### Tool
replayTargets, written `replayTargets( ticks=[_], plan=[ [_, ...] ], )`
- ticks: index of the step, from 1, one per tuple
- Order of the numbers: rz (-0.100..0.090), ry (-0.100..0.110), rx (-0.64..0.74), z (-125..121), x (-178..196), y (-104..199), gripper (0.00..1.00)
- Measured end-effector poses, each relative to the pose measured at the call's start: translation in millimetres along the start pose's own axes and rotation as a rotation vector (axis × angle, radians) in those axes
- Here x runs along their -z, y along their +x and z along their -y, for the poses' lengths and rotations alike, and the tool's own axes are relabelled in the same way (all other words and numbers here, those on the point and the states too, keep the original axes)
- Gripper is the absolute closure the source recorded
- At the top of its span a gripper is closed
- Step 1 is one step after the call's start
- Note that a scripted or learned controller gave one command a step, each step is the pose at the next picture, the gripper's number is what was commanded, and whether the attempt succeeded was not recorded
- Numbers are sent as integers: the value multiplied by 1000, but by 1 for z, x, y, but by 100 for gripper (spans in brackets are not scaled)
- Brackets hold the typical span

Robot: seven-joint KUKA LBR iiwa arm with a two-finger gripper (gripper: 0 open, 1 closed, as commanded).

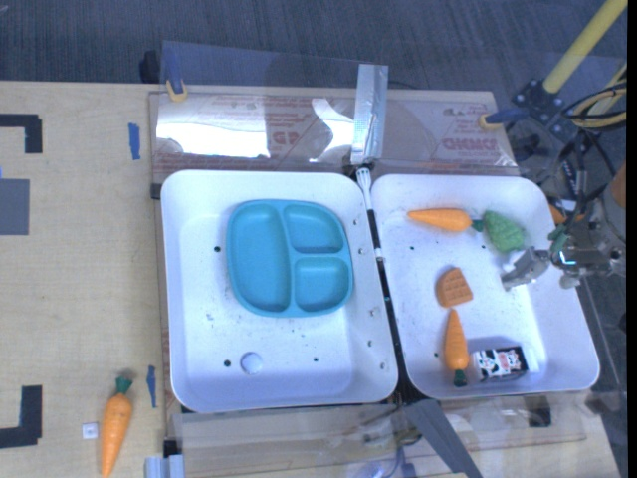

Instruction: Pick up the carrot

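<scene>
A carrot (439, 219) lies on its side at the back of the right bin (567, 317), its green leafy top (504, 232) pointing right. A second, smaller carrot (455, 341) lies lengthwise near the front of the same bin. A third carrot (116, 421) rests on the bench outside the bins, at the front left. My gripper (521, 268) hangs over the right side of the right bin, just below and right of the leafy top, roughly 80 px right of the first carrot. Nothing shows in its grasp.
An orange wedge-shaped piece (454, 287) sits mid-bin between the two carrots. A small black-and-white carton (498, 362) lies beside the front carrot. The left bin (189, 267) holds a blue divided plate (291, 257). Cables and a yellow pole (587, 38) stand at the back right.
</scene>
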State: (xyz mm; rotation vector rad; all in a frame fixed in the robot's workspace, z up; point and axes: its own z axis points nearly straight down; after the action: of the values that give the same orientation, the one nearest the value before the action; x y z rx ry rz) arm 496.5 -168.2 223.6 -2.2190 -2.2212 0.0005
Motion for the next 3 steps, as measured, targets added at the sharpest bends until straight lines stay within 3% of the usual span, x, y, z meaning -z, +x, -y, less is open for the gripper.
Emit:
replayTargets(
  ticks=[1,2,3],
  plan=[
    [1,-4,-103,16,-134,40,0],
    [3,-8,9,15,-136,75,0],
    [4,-16,6,13,-125,74,100]
  ],
)
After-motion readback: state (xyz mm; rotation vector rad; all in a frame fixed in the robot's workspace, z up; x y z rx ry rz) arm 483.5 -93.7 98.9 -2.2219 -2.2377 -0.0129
